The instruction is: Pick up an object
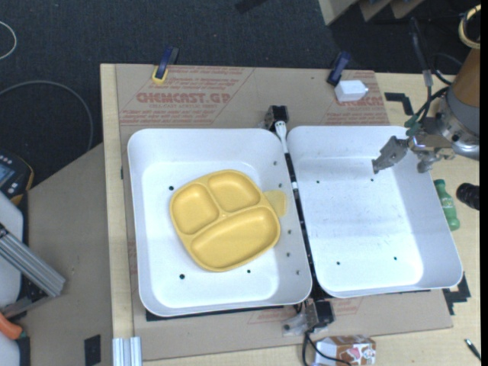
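Observation:
A yellow divided plate with three compartments lies flat in the left bin. A small yellow piece pokes out from under its right edge. My gripper hangs over the upper right part of the right bin, far from the plate. Its fingers are spread open with nothing between them.
A black strip runs between the two bins. A green object lies just outside the right bin's right rim. A white block and clamps sit at the board's back edge. Cables hang at the right.

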